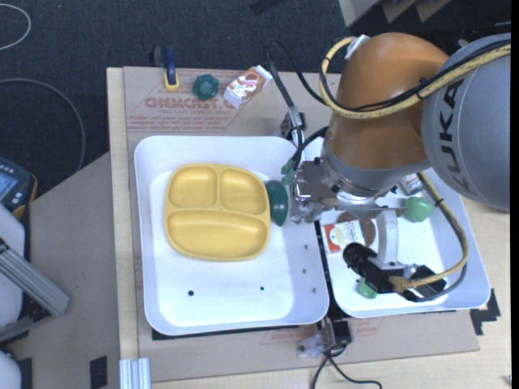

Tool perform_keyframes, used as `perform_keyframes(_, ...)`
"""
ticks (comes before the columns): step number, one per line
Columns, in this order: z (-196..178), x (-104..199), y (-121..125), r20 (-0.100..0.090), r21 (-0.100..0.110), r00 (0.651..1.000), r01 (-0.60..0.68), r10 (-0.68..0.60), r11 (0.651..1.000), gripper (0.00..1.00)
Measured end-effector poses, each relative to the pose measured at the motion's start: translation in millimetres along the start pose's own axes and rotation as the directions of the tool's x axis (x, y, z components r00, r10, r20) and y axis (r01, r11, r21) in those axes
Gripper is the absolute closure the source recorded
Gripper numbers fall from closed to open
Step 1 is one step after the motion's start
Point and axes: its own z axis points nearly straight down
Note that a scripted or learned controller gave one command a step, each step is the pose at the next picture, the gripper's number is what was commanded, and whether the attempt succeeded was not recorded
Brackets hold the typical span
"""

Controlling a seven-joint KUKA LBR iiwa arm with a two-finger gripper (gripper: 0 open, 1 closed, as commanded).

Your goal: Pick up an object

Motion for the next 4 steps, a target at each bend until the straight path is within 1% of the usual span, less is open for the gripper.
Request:
perform_keyframes(1,-78,109,-13,-0.010,-0.019,1.000,0.020,-0.020,1.000,1.00)
perform_keyframes(2,-104,70,-12,-0.005,-0.015,1.000,0.004,-0.004,1.000,1.00)
perform_keyframes(3,-7,-7,-2,0.000,0.001,1.000,-0.001,0.001,1.000,1.00)
perform_keyframes(4,-105,40,-12,-0.008,-0.021,1.000,0.014,-0.014,1.000,1.00)
